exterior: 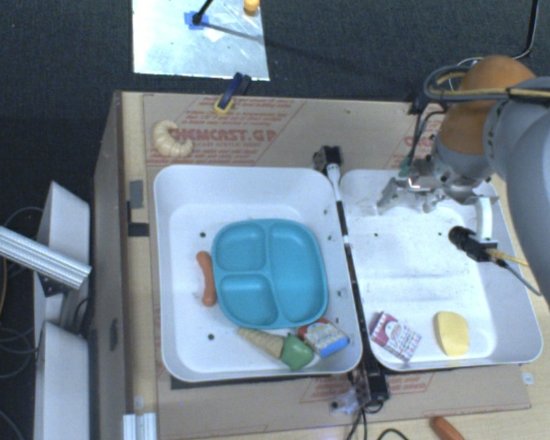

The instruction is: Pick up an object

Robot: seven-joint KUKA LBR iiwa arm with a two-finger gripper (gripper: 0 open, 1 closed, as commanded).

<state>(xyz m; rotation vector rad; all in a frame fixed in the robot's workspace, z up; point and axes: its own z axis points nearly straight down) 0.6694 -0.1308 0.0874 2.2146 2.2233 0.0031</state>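
Claw (412, 189) hangs over the right bin's (518, 351) back-left corner w/ nothing between its fingers; can't tell if they're spread or pressed together. Nearest targets, a yellow soap-like block (453, 333) and a red-white packet (395, 335), lie at that bin's front edge, well apart from the claw. Risk, imo: both are flat, so the fingers may skid off or scrape the bin floor. Left bin (179, 273) holds a blue divided plate (268, 273), a sausage (206, 278) etc. Cardboard-covered tabletop (284, 131) on dark carpet (55, 71).
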